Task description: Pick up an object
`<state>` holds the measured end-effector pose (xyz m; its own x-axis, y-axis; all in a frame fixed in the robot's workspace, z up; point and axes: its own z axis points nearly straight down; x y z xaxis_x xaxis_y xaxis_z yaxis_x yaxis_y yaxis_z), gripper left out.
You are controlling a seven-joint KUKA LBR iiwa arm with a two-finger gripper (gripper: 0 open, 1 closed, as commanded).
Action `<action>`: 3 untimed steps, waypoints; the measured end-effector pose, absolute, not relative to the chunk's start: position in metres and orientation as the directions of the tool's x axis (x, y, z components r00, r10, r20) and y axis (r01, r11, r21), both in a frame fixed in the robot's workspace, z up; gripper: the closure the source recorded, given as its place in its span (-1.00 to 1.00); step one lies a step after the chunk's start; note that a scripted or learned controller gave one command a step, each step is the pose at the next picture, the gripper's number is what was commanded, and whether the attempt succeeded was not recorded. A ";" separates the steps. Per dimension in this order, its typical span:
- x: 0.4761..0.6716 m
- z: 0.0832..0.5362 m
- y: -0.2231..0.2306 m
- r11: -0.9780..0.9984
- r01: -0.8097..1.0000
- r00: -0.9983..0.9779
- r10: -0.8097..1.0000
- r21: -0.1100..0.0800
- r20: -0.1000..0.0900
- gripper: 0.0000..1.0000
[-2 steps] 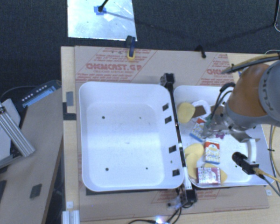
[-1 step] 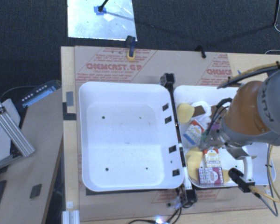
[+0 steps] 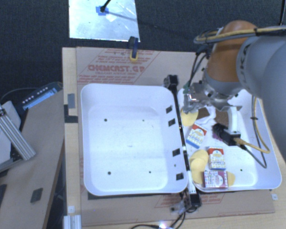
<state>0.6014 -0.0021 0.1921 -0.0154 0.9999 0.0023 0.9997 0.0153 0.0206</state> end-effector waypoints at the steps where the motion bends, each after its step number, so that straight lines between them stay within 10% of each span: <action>1: 0.544 0.184 -0.019 0.000 1.000 0.000 1.000 -0.002 0.000 1.00; 2: 0.622 0.231 0.026 0.010 1.000 -0.010 1.000 0.012 0.001 1.00; 3: 0.648 0.334 0.078 0.010 1.000 -0.011 1.000 0.015 0.003 1.00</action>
<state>0.6482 0.0781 0.3341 -0.0105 0.9999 0.0030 0.9998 0.0105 0.0148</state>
